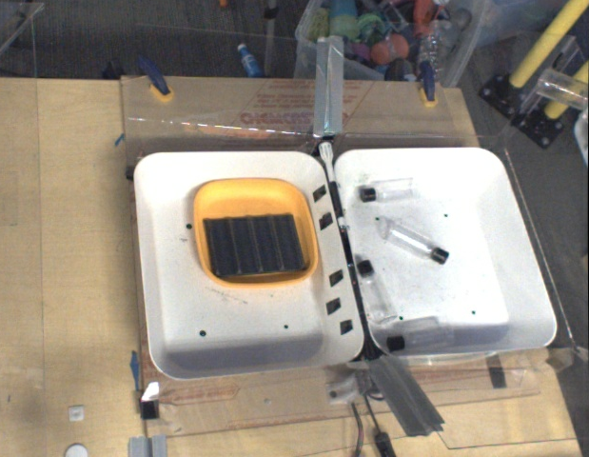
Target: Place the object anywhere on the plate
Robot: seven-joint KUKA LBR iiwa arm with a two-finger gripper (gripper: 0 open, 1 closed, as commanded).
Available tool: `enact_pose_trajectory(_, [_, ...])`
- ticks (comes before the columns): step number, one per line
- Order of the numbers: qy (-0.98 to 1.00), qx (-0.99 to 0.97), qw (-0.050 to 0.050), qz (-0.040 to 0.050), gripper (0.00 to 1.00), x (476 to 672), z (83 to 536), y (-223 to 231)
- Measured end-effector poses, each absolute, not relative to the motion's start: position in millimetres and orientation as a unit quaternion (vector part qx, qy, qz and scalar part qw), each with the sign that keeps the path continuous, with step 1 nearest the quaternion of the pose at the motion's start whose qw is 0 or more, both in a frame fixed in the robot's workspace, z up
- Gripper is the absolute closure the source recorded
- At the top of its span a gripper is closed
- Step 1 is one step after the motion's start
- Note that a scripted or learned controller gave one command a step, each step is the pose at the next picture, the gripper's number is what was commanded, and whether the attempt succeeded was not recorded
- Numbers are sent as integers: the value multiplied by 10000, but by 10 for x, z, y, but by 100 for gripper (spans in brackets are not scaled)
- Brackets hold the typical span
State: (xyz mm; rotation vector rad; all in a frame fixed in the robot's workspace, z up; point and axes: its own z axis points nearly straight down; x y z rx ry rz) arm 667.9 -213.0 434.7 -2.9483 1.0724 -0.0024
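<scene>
Starting at the left, a wooden table (56,255) is carrying two white bins that are sitting side by side. The left bin (161,255) is holding a yellow plate (251,190) near its middle. A dark block (254,246) with ridges running across its top is lying flat on the plate, inside the rim, and it is covering most of the plate's floor. A little yellow is showing all around the block. Small black tabs (334,277) are running in a row down the place where the two bins are meeting. The right bin (494,255) is holding some clear tubes with black caps. One tube (387,191) is lying near the top of that bin, and another tube (413,241) is lying at a slant just below it, apart from the first. A third tube (415,332) is resting against the near wall of the bin. How the jaws are standing, open or closed, cannot be told. Behind the bins, a clear tub (389,12) is sitting on the floor with many bright toys piled in it, and a yellow pole (556,27) is leaning at the far right.
</scene>
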Motion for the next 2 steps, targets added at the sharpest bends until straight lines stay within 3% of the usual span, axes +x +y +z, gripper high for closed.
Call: enact_pose_trajectory(2, [977, -9952, 23, -1, 100, 6678, 4339, -2197])
